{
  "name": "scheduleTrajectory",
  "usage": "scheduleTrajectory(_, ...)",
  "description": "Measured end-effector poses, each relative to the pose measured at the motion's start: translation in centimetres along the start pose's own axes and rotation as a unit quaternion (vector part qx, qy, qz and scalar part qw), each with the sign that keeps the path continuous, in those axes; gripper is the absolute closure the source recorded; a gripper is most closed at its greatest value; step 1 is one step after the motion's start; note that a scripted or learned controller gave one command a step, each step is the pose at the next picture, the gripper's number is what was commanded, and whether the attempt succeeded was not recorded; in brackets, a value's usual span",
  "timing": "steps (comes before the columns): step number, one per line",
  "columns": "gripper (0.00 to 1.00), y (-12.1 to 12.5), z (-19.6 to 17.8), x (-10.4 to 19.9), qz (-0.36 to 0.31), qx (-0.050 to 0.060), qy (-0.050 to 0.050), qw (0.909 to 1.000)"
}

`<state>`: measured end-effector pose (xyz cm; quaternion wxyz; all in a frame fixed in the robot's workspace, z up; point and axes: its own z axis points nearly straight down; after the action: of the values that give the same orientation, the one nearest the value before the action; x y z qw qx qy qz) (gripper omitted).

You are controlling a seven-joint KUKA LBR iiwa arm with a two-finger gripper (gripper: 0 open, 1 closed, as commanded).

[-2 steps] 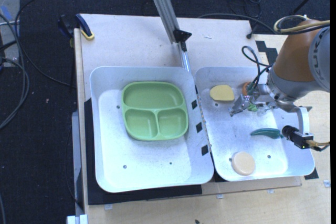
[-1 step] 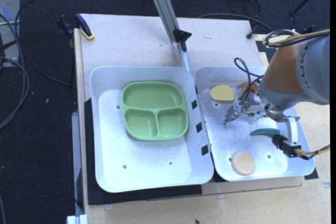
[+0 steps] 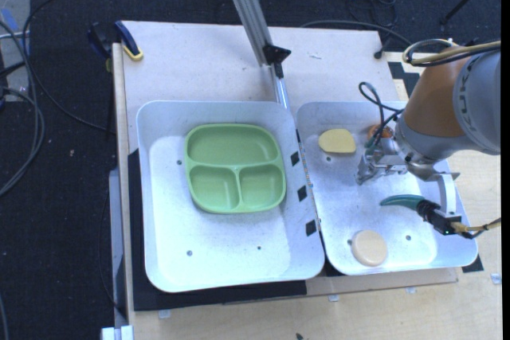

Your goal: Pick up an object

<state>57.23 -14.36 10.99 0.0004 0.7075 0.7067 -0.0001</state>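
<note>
The right bin (image 3: 335, 211) holds a yellow oval piece (image 3: 337, 142) at its far left, a round tan disc (image 3: 370, 248) near its front edge and a teal curved piece (image 3: 405, 202) at the right. A small orange thing (image 3: 375, 130) peeks out beside the wrist. My gripper (image 3: 368, 171) hangs low over the middle of the right bin, between the yellow piece and the teal piece, and the arm's grey and orange body covers the bin's far right corner. I see nothing held.
The left bin (image 3: 159, 195) carries a green three-compartment plate (image 3: 236, 167). A slanted metal pole (image 3: 249, 0) comes down to the bench behind the bins. A blue and yellow clamp (image 3: 127, 42) sits at the bench's far left corner.
</note>
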Motion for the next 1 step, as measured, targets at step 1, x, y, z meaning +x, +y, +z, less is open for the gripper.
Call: scheduleTrajectory(1, 1.0, -0.59, -4.46, -0.19, 0.0, -0.001, 0.0, 1.0)
